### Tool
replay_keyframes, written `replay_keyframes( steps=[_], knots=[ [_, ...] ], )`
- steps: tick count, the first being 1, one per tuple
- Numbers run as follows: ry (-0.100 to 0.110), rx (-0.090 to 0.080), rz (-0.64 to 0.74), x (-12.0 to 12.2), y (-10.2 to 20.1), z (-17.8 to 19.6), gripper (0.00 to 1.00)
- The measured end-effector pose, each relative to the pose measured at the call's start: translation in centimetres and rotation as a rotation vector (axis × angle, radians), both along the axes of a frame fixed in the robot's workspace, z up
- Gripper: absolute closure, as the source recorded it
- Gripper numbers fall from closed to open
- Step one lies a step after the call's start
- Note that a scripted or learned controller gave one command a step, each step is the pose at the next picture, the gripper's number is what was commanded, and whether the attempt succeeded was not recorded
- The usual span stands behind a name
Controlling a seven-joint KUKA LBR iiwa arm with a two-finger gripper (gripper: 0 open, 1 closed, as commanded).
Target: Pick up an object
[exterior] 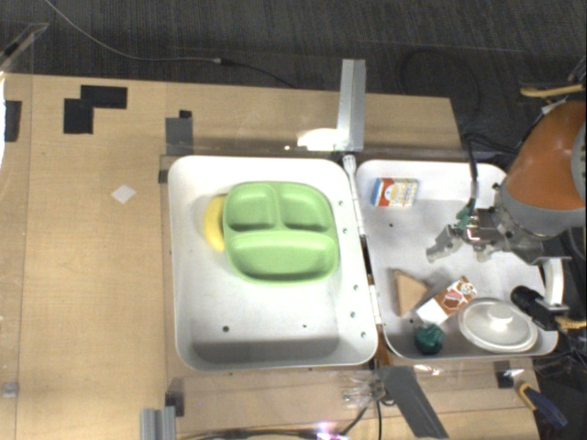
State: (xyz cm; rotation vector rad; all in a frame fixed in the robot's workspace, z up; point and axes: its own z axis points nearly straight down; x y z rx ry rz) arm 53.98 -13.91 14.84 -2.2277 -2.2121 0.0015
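Arm: the grey arm with its orange band (548,163) is seen reaching in from the right edge, above the right bin.
Gripper: the gripper (449,242) is seen over the middle of the right bin (431,177), pointing left; whether anything is gripped, and how far it is spread, cannot be told from this view.
Right bin contents: a small white carton with red and blue print (394,192) is laid near the back wall, well apart from the gripper. A tan wedge (410,291) is placed near the front left. Just beside it a small brown and white packet (448,299) is laid, touching or nearly touching a white bowl (498,325) in the front right corner. A dark green lump (428,339) is set at the front wall, just beside the packet.
Left bin contents: a green divided tray (279,230) is laid in the back half of the left bin (266,337). A yellow object (213,225) is partly hidden under the tray's left edge.
Bench: both bins are borne side by side on a wooden bench (83,273).
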Motion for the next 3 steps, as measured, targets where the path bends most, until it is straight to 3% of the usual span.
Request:
replay_keyframes(
  steps=[1, 2, 3],
  knots=[
    [0.000, 0.001, 0.116, -2.9, 5.6, -4.0, 0.00],
    [-0.017, -0.004, 0.574, -4.7, 3.9, -6.0, 0.00],
    [-0.021, -0.006, 0.571, -4.4, 3.8, -5.2, 1.00]
  ],
)
